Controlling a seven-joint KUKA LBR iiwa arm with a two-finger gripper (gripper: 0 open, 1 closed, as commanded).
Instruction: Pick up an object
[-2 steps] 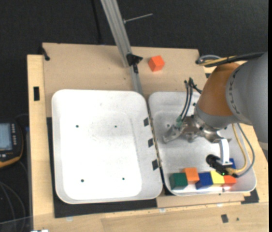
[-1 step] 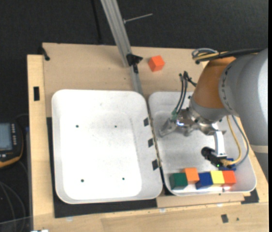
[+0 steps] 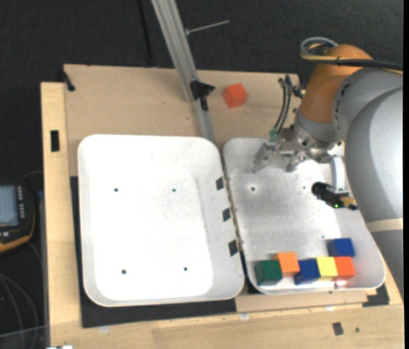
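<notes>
Camera view: The arm [image 3: 367,133] reaches in from the right, and the gripper [image 3: 278,153] sits over the far end of the right bin [image 3: 291,217]. Whether the jaws are open or closed cannot be told at this slant; nothing is seen between them.

The candidate objects lie well apart from the gripper, clustered along the near rim of the right bin. From left to right: a green block [image 3: 268,271], an orange block [image 3: 288,262], a blue block [image 3: 307,270], a yellow block [image 3: 326,267] and an orange-red block [image 3: 344,266], with a second blue block [image 3: 341,247] just behind that last one. The blocks touch or nearly touch one another.

One orange cube [image 3: 235,95] rests on the tabletop [image 3: 117,100] beyond both bins, beside a slanted metal rail [image 3: 179,42]. The left bin [image 3: 150,217] holds no blocks.

Assessment: the task appears to be at the approach stage, with no grasp made. The next move likely calls for travel toward the near rim, then a descent on an end block, where crowding by neighbours is least.
</notes>
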